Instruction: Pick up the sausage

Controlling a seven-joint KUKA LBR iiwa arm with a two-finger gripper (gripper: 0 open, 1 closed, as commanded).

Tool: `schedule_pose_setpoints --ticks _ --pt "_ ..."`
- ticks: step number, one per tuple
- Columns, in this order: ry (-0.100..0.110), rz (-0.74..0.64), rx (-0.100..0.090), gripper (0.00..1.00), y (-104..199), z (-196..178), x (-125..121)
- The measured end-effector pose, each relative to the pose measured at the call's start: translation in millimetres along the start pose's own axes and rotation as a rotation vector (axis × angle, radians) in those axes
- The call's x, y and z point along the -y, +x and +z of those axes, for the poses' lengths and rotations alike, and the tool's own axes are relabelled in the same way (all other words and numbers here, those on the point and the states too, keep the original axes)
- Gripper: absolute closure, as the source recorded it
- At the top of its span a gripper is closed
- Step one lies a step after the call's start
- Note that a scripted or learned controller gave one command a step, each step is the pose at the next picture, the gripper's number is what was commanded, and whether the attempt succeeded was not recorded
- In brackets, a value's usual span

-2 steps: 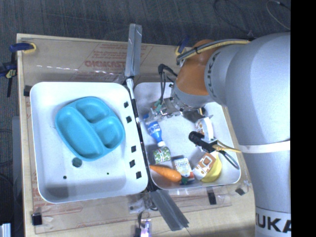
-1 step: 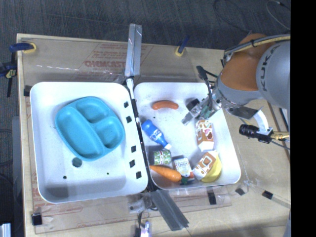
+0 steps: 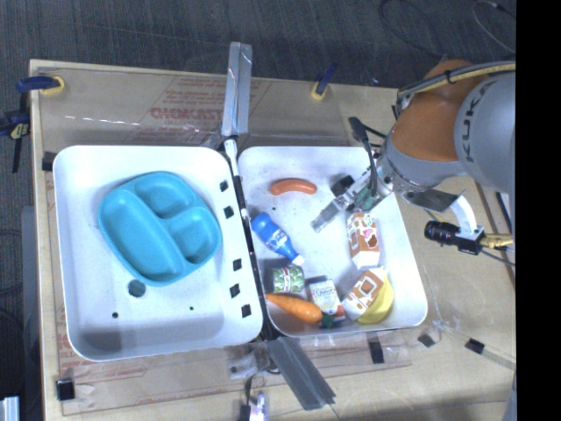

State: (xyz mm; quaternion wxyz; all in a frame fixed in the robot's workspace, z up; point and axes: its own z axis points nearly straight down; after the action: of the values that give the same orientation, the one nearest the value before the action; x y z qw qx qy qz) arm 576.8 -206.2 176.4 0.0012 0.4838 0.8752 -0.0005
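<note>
Arm: the grey arm (image 3: 456,130) with its orange band comes in from the right and bends down over the right bin (image 3: 399,296).
Gripper: the gripper (image 3: 326,219) hangs low over the middle of that bin, fingers spread apart with nothing between them.
Sausage: the sausage (image 3: 293,187) lies on the bin floor near the far wall, left of the gripper and clear of it (nothing touches it).
Right bin's other things: a blue bottle (image 3: 273,236) by the left wall, a green can (image 3: 287,279), a carrot (image 3: 294,309) at the near edge, two small cartons (image 3: 363,238) and a banana (image 3: 379,306).
Left bin: the left bin (image 3: 88,323) holds a blue divided plate (image 3: 159,226).
</note>
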Motion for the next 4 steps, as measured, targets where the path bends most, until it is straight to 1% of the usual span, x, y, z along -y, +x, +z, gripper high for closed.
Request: schedule_pose_setpoints --ticks 1,2,3,4 --pt "0.0 -0.056 -0.003 0.0 -37 70 -68" --pt "0.0 -0.149 -0.003 0.0 -22 60 -81" --pt "0.0 -0.21 -0.003 0.0 -35 83 -71" --pt "-0.001 -0.214 -0.001 1.0 -35 72 -73"
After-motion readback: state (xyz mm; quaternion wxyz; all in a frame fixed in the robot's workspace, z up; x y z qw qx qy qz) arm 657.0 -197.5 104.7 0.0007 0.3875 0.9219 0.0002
